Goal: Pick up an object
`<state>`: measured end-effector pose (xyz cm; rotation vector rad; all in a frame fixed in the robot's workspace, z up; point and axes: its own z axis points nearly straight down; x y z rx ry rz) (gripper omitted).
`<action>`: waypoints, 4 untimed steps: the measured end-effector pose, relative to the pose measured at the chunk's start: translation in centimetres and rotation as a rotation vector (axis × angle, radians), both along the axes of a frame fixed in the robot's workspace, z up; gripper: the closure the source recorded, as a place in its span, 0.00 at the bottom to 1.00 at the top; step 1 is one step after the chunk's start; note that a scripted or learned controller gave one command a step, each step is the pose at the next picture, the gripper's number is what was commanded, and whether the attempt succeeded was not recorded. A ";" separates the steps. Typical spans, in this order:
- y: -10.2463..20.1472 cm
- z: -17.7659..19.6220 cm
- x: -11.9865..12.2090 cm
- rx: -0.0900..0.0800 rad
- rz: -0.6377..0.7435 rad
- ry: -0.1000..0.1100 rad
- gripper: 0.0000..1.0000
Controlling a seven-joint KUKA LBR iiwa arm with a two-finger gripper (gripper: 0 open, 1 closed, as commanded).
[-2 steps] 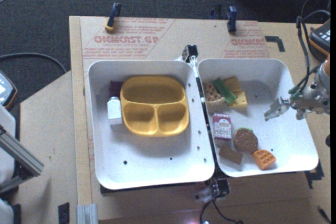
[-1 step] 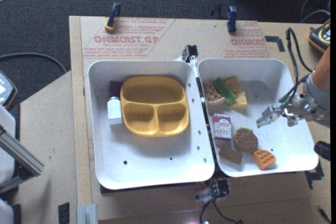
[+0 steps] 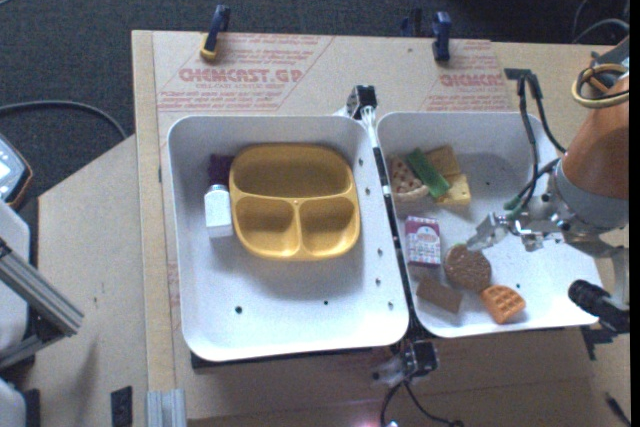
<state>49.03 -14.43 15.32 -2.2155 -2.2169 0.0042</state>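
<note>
The right bin holds several toy foods. A round brown cookie lies near its middle, with a small pink carton to its left. A brown slab and an orange waffle sit by the front wall. At the back are a round pretzel-like biscuit, a green piece and a yellow cheese wedge. My gripper reaches in from the right and hovers just above and right of the brown cookie, with nothing visibly held.
The left bin carries a yellow divided plate, a small white bottle and a dark purple item. The arm's orange band overhangs the right bin's right wall. Clamps stand on the board behind.
</note>
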 end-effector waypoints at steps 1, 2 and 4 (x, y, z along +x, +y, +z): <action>0.3 -6.1 0.5 0.000 -0.002 -0.005 0.00; 0.4 -6.5 0.7 0.000 -0.002 -0.011 0.00; 0.3 1.3 1.2 -0.006 0.001 -0.015 1.00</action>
